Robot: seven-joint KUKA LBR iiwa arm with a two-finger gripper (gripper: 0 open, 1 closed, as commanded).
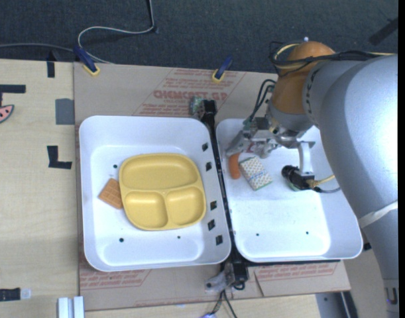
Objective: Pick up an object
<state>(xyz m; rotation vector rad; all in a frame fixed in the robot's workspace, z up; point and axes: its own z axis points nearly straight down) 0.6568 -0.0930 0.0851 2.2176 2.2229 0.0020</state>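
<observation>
Objects for picking lie in both bins: a small patterned block (pixel 255 173) and an orange piece (pixel 234 167) just beside it sit in the right bin (pixel 288 234), near its upper left corner. The hand (pixel 252 144) hangs just above them (whether it is released or clenched I cannot tell). A yellow divided plate (pixel 164 191) fills the left bin's (pixel 103 244) middle, a tan cracker-like piece (pixel 110 193) touching its left edge.

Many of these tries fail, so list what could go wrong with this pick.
1. The box and the orange piece touch, so the hand above them may nudge one while reaching for the other.
2. Both lie close to the right bin's left wall, which could block a finger.
</observation>
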